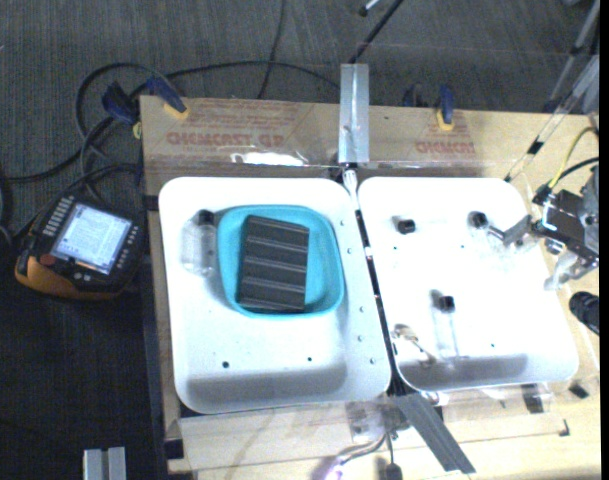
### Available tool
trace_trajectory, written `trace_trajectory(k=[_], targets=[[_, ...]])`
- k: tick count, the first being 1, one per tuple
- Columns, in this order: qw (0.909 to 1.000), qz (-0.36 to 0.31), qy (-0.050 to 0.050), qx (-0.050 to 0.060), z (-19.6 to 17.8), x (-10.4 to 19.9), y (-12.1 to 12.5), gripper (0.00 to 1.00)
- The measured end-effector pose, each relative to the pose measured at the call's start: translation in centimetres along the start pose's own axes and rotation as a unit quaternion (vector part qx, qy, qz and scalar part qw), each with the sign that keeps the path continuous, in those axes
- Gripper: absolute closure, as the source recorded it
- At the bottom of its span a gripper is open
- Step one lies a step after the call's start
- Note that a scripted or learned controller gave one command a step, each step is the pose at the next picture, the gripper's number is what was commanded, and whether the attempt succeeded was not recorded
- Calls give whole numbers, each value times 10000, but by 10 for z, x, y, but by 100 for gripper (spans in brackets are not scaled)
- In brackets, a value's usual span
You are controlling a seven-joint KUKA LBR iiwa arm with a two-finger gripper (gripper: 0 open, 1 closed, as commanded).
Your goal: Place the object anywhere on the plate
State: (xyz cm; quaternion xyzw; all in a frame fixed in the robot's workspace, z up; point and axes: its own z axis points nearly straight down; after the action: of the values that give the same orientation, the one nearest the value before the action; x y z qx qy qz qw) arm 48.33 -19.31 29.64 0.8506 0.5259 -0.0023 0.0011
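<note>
- The gripper (504, 233) sits at the right bin's (504, 363) far right edge, low over the white floor — whether it is parted or closed I cannot tell, and nothing shows in it.
- Three small clear vials with black caps lie in that bin: one (479, 220) just beside the gripper, one (405, 226) towards the back left, one (444, 313) nearer the front.
- In the left bin (274, 373) rests a blue plate (327, 268) carrying a dark ridged block (274, 263).
- A fourth clear vial (198, 238) lies touching the plate's left rim — off the plate.
</note>
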Motion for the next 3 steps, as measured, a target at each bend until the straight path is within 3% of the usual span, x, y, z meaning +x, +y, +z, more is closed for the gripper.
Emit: trace_trajectory(k=[1,2,3], targets=[[10000,50,5,-7,-128,-11,28,0],[9931,1171,3,8,-9,-19,16,0],[9931,1174,1,8,-9,-19,16,0]])
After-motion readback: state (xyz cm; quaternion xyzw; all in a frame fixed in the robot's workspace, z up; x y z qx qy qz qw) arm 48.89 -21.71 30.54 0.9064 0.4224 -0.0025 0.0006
